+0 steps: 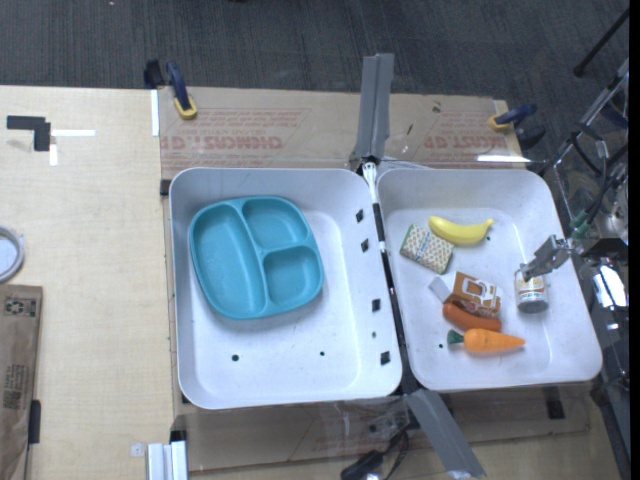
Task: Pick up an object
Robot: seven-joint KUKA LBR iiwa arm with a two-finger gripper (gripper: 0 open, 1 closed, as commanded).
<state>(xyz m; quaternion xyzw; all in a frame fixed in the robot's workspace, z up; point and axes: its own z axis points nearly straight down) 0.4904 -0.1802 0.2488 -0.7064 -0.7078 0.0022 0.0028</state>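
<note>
The right bin [470,368] holds several small items. A yellow banana [461,230] lies near its back, with a speckled green and white packet [427,250] just left of it. A brown and white box [474,293] sits mid-bin above a red-brown sausage [470,317] and an orange carrot [490,342]. A small tin can [532,292] stands by the right wall. My gripper [543,259] reaches in from the right and hangs just above and behind the can. I see nothing held in it.
The left bin [200,368] carries a blue divided plate [257,257]. A grey divider post [375,108] rises between the bins at the back. Clamps sit on the cardboard behind, and a tape roll [8,256] lies at the far left of the bench.
</note>
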